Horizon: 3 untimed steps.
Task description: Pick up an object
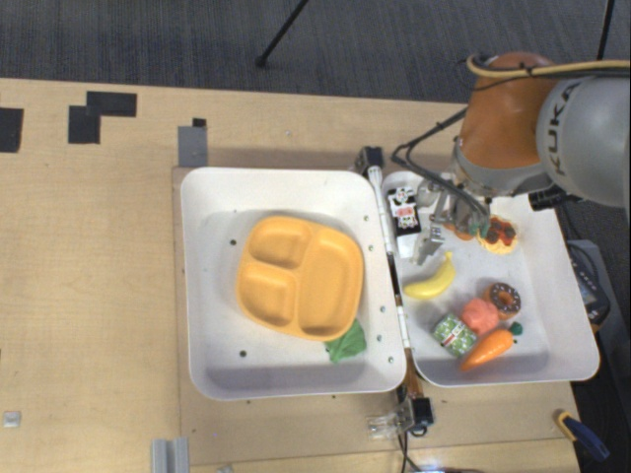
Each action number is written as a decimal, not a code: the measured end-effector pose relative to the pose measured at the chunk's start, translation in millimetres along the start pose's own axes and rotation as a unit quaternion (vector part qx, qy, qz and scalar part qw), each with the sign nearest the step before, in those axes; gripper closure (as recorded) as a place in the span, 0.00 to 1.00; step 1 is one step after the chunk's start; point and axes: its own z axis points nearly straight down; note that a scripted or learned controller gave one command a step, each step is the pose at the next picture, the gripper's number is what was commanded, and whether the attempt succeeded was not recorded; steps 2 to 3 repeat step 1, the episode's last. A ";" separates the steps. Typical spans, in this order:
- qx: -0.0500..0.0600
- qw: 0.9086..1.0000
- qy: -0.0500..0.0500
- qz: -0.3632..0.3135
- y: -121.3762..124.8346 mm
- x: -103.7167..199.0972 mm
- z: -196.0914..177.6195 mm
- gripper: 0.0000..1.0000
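gripper over the right bin, banana just below it

the gripper (437,233) hangs low in the right bin (552,363), near its left wall, fingers a little apart with nothing between them. the banana (432,282) lies just beneath, apart from the carrot (487,349), donut (505,298) and other toy food lower down. it looks like light, stiff plastic, smooth and curved, so likely slippery; i'd take it across the thick middle. the yellow tray (299,276) sits in the left bin (212,294).
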 end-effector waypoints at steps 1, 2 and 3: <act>-0.009 1.000 0.000 -0.001 14.6 82.8 -59.4 0.00; -0.009 1.000 0.000 -0.001 14.6 82.8 -59.4 0.00; -0.009 1.000 0.000 -0.001 14.6 82.8 -59.4 0.00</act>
